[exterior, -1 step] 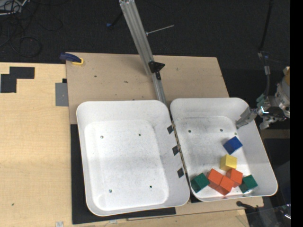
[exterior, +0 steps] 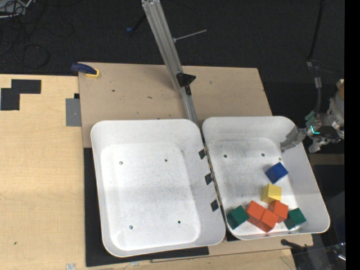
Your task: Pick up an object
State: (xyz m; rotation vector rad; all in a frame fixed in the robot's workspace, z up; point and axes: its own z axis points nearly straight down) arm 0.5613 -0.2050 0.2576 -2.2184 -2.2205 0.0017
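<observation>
Camera view, matte cubes (exterior: 269, 206), speckled white bin (exterior: 247, 145)

White bins (exterior: 112, 136); blue (exterior: 276, 172), yellow (exterior: 273, 192), orange (exterior: 267, 213), green (exterior: 237, 216) blocks

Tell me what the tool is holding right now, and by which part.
Nothing: the tool hangs at the right bin's edge, apart from the blocks.

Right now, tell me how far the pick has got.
Nothing looks done yet: the blue block, yellow block, orange blocks and green blocks all lie in the right bin. In hand: the pincer sits at that bin's upper right rim, apart from every block. Left: reaching a block, gripping it and lifting it.
</observation>
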